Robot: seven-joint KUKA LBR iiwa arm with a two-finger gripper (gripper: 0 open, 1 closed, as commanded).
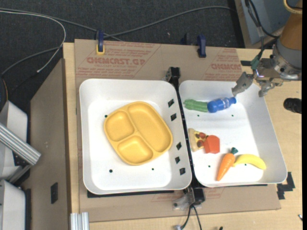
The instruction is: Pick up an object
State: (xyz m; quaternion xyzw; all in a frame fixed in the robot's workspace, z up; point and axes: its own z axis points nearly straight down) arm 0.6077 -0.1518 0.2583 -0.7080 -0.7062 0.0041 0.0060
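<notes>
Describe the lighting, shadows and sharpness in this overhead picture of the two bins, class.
Camera view: lighting is soft and even, with no harsh glare on the white bins; the yellow tray and the carrot cast only faint, short shadows; toys and the cardboard print look fairly sharp, while the gripper at upper right looks slightly smeared; the dark floor at the top holds little detail.

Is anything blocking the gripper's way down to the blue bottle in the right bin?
Nothing visible does. The gripper hangs open above the right bin's far corner, just right of the blue bottle. A green vegetable touches the bottle's far end, away from the gripper.
</notes>
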